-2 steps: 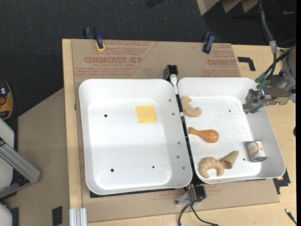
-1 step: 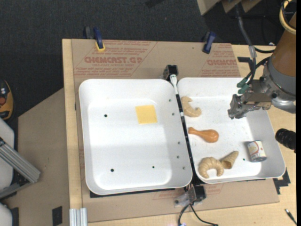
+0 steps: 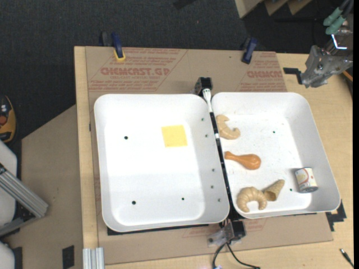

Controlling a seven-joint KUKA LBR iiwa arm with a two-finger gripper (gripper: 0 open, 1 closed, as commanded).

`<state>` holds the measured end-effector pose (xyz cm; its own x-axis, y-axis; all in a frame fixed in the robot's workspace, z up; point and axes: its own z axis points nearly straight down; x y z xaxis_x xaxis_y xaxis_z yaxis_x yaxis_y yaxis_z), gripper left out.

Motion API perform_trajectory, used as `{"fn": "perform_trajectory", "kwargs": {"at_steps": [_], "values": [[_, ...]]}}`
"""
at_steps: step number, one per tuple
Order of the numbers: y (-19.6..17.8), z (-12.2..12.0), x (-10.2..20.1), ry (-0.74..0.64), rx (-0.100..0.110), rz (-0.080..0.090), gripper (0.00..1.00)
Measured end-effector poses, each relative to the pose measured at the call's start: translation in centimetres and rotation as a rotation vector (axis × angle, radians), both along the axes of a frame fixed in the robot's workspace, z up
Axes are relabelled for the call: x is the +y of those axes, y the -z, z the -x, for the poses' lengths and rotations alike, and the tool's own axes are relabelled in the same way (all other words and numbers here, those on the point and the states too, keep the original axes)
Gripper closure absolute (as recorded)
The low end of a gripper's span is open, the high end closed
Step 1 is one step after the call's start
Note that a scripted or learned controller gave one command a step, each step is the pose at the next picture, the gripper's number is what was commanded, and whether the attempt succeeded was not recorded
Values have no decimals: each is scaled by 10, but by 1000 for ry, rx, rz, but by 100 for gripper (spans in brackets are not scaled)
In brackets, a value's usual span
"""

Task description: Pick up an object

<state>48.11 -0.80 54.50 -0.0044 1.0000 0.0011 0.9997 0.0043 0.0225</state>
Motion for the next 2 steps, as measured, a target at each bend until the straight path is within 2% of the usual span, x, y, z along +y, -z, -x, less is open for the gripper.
{"fn": "perform_trajectory", "kwargs": {"at_steps": [1, 2], "values": [[10, 2, -34, 8, 22, 2, 100], [136, 3, 40, -3, 37, 1, 100]]}}
